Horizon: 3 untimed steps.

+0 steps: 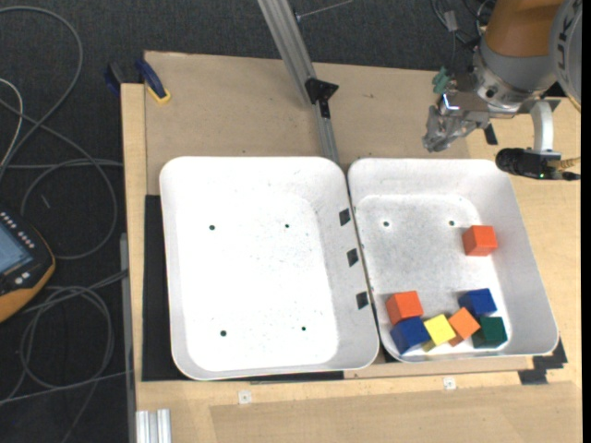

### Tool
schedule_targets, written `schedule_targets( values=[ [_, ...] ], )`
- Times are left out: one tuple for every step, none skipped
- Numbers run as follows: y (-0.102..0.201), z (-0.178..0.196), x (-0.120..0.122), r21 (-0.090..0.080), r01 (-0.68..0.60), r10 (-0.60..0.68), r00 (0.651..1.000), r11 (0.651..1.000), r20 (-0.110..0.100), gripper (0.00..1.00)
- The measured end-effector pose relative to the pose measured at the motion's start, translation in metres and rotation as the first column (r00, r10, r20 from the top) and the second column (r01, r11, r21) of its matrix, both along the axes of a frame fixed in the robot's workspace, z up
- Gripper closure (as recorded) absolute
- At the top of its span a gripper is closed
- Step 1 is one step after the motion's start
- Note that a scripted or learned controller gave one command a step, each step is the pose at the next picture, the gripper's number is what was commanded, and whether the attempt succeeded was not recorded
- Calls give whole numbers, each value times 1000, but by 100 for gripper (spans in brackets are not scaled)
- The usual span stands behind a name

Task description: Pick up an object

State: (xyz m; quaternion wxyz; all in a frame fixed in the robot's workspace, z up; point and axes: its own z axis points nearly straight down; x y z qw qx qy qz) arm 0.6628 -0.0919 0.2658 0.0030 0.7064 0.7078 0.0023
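Claw high, nothing picked yet

Gripper (pixel 441 138) hangs above the far rim of the right bin (pixel 517 201); whether it is parted or closed I cannot tell, and nothing is seen in it. Blocks lie well apart from it: lone orange cube (pixel 479 239) mid-bin, a cluster (pixel 447 319) at the near edge. Descent, grasp and lift all seem left.

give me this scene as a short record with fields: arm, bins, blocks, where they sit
arm: grey two-finger gripper above the bench, beyond the right bin's far rim
bins: shallow white left bin; shallow white right bin
lone block: orange cube, right bin, far right
cluster: near right corner; orange cube, two blue, one yellow, one small orange, one green
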Motion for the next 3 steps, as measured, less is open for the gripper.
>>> schedule_targets(
  values=[
    [48,5,-11,3,-4,4,1000,1000,-8,100],
    [103,-10,-24,3,-5,5,1000,1000,-11,100],
    [167,-18,-33,4,-6,6,1000,1000,-11,100]
  ],
)
